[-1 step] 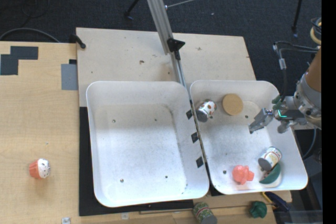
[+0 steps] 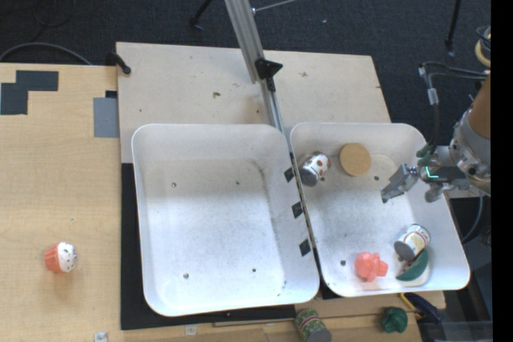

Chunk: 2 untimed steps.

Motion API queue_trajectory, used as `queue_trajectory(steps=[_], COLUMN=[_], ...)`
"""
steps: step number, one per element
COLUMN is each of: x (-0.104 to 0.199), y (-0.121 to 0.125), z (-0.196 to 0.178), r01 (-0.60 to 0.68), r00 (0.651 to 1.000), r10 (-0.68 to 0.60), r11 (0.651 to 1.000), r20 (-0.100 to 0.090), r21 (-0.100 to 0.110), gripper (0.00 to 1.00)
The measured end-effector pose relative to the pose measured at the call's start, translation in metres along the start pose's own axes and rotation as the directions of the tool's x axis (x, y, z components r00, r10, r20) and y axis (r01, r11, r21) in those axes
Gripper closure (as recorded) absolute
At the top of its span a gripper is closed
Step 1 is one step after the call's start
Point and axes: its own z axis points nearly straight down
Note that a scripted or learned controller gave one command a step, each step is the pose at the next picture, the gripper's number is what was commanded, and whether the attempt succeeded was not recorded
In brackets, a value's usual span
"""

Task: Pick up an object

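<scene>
My gripper [image 2: 416, 187] hangs over the right edge of the right bin [image 2: 345, 212], open, with nothing between its dark fingers [image 2: 394, 187]. In that bin a tan round disc [image 2: 355, 158] lies at the back, left of the gripper. A small white-and-red spotted toy [image 2: 315, 166] sits beside the disc, against the bin's left wall. Nearer the front are a pink lump [image 2: 369, 266], a small tin [image 2: 413, 240] lying on its side, and a dark green piece [image 2: 418, 268] under the tin, all below the gripper.
The left bin [image 2: 208, 220] adjoins the right one. A slanted aluminium bar [image 2: 244, 20] runs from the back down to the bins' shared wall. A red-and-white toy [image 2: 61, 258] lies on the wooden table at left. Two green objects [image 2: 309, 323] [image 2: 393, 319] lie in front of the bins.
</scene>
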Motion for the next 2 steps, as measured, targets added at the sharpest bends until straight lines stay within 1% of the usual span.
queue_trajectory(steps=[1, 2], x=[-0.008, -0.007], y=[0.001, -0.001], z=[0.059, 0.123], r01=[0.001, 0.002], r00=[1.0, 1.0], r10=[-0.001, -0.002], r11=[1.0, 1.0], r20=[-0.001, -0.002], r21=[0.007, 0.008], gripper=[0.0, 0.0])
